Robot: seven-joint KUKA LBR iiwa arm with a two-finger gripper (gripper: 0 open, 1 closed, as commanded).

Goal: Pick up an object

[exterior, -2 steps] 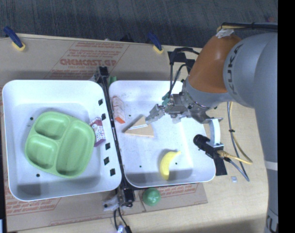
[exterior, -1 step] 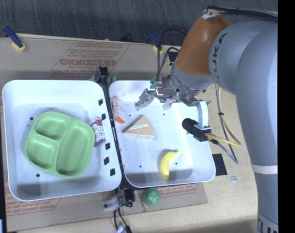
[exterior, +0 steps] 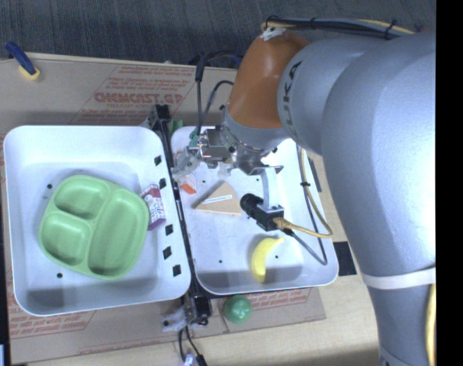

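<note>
At frame centre the gripper [exterior: 204, 149], its jaw state indiscernible, hovered above light, stiff sticks [exterior: 216, 203], best pinched mid-length.

Hidden from me:
- right bin [exterior: 216, 284]: far-right part under the arm [exterior: 368, 128].
- gripper [exterior: 204, 149]: too cluttered for me to read.
- small items [exterior: 187, 183] near the divider: too small to identify.
- arm: cut off at right edge.
</note>
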